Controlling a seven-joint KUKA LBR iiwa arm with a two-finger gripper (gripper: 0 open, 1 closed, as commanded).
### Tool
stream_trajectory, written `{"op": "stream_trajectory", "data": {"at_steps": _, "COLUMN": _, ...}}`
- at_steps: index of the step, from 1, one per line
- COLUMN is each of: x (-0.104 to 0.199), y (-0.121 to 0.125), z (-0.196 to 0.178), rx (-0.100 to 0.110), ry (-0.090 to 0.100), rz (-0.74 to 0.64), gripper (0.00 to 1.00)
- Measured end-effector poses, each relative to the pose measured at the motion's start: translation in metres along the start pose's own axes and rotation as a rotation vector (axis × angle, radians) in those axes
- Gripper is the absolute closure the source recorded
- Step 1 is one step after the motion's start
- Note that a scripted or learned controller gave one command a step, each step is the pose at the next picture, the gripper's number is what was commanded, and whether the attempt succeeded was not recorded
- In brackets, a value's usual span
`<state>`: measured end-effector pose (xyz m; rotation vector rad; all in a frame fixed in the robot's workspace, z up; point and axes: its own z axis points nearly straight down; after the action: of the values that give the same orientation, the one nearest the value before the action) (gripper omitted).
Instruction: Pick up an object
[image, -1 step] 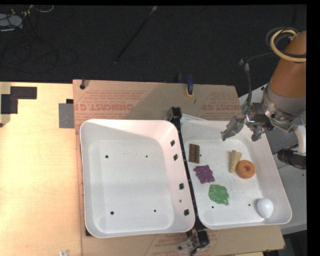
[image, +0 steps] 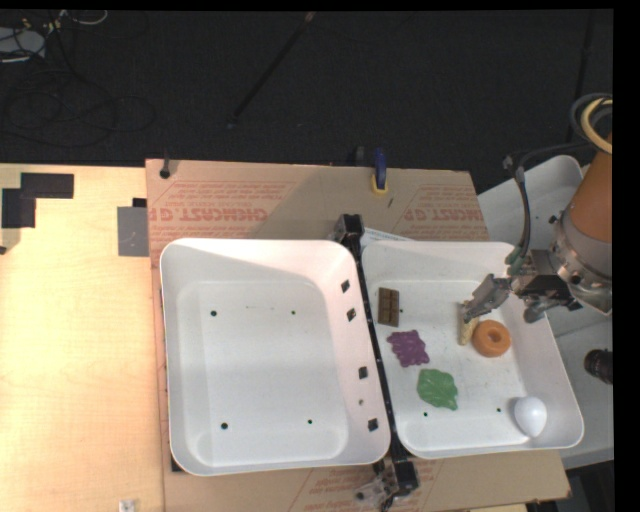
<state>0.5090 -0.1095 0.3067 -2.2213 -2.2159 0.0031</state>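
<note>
The gripper (image: 478, 312) hangs over the right bin (image: 560, 440), fingers spread apart and holding nothing, just beside an orange ring (image: 491, 338) (donut-shaped, matte, with a pale piece touching its left side). A clean pick likely means centring the fingers over the ring before closing.

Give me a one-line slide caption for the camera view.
KUKA gripper reaching into the right bin beside an orange ring, with purple, green, brown and white items nearby.
</note>
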Motion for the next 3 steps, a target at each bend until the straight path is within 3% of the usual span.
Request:
{"op": "stream_trajectory", "data": {"at_steps": 1, "x": 0.015, "y": 0.084, "z": -0.160, "rx": -0.020, "ry": -0.005, "rz": -0.006, "gripper": 0.00}}
{"op": "stream_trajectory", "data": {"at_steps": 2, "x": -0.052, "y": 0.038, "z": -0.229, "rx": -0.010, "ry": -0.006, "rz": 0.004, "gripper": 0.00}}
{"op": "stream_trajectory", "data": {"at_steps": 3, "x": -0.048, "y": 0.041, "z": -0.233, "rx": -0.001, "ry": -0.003, "rz": -0.004, "gripper": 1.00}}
